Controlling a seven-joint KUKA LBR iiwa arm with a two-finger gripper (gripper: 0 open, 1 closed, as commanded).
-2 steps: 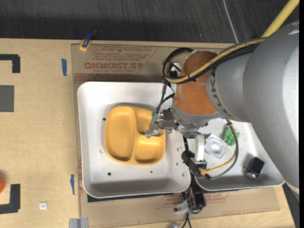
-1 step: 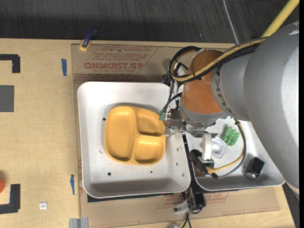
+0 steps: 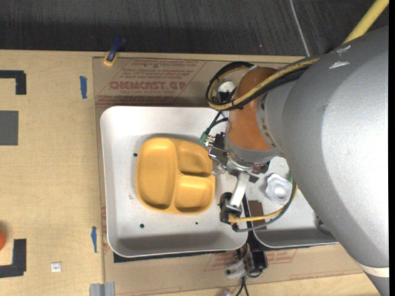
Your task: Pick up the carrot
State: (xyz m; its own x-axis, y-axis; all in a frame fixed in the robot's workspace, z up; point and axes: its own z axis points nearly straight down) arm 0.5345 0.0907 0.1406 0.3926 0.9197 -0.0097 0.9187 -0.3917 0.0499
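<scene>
Cardboard-topped bench (image 3: 49,165); left bin (image 3: 117,165) holds yellow divided tray (image 3: 173,174). Tool (image 3: 239,168) low between bins; open or closed, we cannot tell. Carrot: we cannot place it, arm (image 3: 345,134) covers right bin (image 3: 296,236). We expect light, stiff, smooth; grip mid-length, across width.

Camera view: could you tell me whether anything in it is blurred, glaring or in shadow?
In the camera view the arm, near the lens, looks slightly soft; the plate and bin are sharp; light is even, with mild sheen on the plate and a thin shadow along its upper rim.
</scene>
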